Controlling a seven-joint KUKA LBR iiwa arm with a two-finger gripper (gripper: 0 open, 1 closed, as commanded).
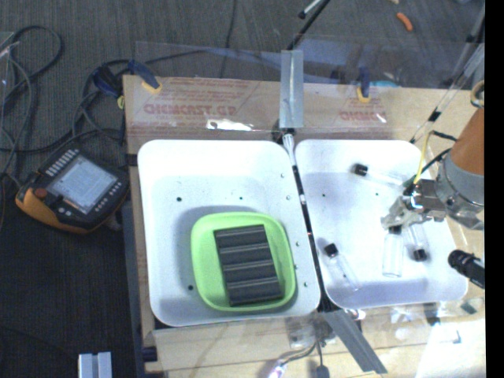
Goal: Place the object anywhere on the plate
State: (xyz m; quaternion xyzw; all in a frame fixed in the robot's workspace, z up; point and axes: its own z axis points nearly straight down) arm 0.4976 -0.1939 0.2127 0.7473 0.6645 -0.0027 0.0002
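A square green plate [203, 239] lies in the left bin [157, 187], toward its front. A dark grey ridged block [247, 264] rests flat on the plate and covers most of its middle. My gripper [408, 211] hangs over the right side of the right bin [346, 203], far from the plate, just above a few clear vials. I see nothing gripped in it.
Several clear vials with black caps lie loose in the right bin: one at the back [368, 172], one near the front left [339, 262], two under the gripper [391, 254]. A teach pendant [75, 189] sits on the floor to the left. A metal divider [291, 93] stands behind the bins.
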